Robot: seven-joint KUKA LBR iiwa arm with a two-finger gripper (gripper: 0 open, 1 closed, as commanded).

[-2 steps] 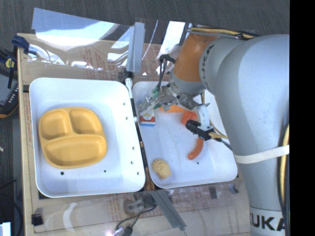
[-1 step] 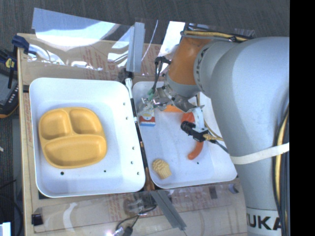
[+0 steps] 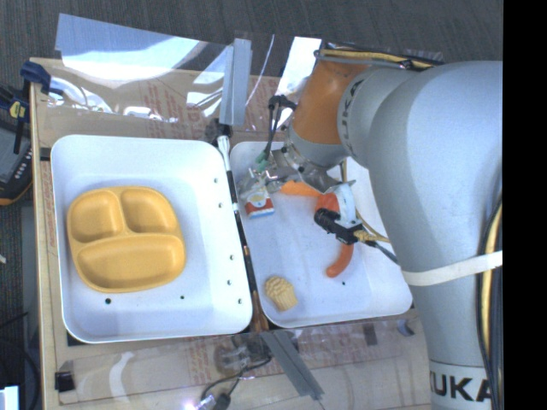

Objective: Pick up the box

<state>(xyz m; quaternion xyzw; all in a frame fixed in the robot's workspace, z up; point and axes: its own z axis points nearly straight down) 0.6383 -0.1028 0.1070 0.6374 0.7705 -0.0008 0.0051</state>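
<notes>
Claw over box, right bin.
Claw (image 3: 267,178) sits just above box (image 3: 259,205) for a pick; open/closed: can't tell.

1. A yellow three-compartment tray (image 3: 126,237) lies in the left white bin (image 3: 64,314), toward its left side, flat on the floor of the bin.
2. In the right white bin (image 3: 376,301), a small tan ridged object (image 3: 280,292) rests near the front-left corner.
3. An orange carrot-shaped piece (image 3: 338,263) lies near the middle of the right bin, well apart from the tan object.
4. Both bins sit side by side on a wooden bench (image 3: 154,370).
</notes>
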